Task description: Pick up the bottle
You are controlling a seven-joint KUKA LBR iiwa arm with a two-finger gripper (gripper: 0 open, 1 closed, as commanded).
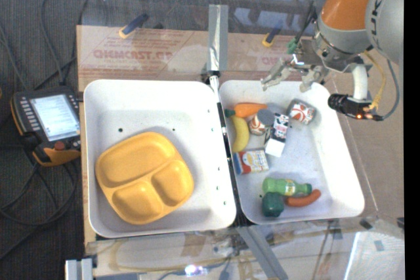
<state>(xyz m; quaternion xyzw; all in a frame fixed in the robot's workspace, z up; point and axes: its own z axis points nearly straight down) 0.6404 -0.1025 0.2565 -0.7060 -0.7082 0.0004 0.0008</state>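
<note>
- Two shallow white bins side by side: left bin (131, 98), right bin (341, 160).
- One yellow three-compartment tray (144, 177) lying in left bin.
- One grey arm with orange band (351, 0) reaching in from right, above far edge of right bin.
- One gripper (292, 77) with fingers spread apart, pinching nothing, hovering over far rim of right bin.
- One green bottle (287, 187) with yellow label, lying on its side near front of right bin, well apart from gripper.
- One banana (241, 133), two carrots (249, 109) (304, 199), one small can (302, 113), a few small cartons (254, 160) also in right bin.
- One handheld control pendant (46, 118) left of bench.
</note>
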